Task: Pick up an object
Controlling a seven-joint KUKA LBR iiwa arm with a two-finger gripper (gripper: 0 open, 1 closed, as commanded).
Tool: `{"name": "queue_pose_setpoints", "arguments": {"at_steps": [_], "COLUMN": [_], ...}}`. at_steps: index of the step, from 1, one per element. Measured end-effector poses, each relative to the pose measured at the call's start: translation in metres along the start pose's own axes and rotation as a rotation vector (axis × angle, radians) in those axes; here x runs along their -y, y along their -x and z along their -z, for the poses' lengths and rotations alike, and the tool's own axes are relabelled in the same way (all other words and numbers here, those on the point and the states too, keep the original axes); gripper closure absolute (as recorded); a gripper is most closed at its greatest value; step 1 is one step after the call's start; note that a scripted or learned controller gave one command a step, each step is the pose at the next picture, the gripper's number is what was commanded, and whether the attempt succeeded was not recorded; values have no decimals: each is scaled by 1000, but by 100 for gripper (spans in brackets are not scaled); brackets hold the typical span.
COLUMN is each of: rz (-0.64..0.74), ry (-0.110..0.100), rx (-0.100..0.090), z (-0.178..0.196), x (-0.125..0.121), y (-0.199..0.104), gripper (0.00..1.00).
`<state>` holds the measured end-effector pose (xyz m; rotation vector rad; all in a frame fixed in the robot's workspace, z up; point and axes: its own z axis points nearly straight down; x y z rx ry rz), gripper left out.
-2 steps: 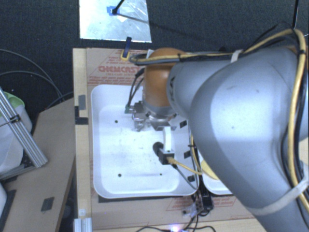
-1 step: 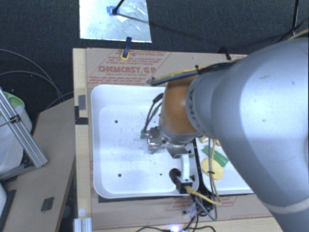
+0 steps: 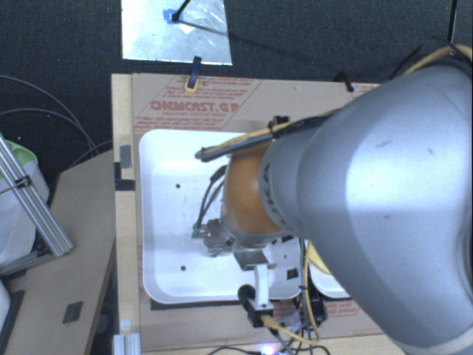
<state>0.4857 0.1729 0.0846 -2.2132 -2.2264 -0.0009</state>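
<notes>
My arm (image 3: 369, 198) reaches in from the right and covers most of the bench. Its orange band (image 3: 247, 194) hangs over the right half of the left white bin (image 3: 166, 220). Below the band, the gripper (image 3: 212, 237) points down into that bin, and the wrist hides its tips. The bare part of the bin floor shows two small dark dots (image 3: 178, 186). Anything lying under the arm is hidden.
A sliver of the right bin (image 3: 330, 285) peeks out under the arm. Both bins rest on a cardboard sheet (image 3: 196, 106) with red lettering. A shiny metal plate (image 3: 176, 21) lies behind it. An aluminium frame (image 3: 33, 205) stands at the left.
</notes>
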Motion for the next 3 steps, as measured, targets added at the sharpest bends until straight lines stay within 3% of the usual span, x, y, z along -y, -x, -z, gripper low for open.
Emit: {"name": "queue_pose_setpoints", "arguments": {"at_steps": [1, 2, 3], "rz": [-7, 6, -3], "ry": [8, -2, 18], "rx": [2, -2, -3], "z": [1, 0, 118], "x": [-73, 3, -63], "y": [30, -68, -61], "gripper": [100, 100, 100]}}
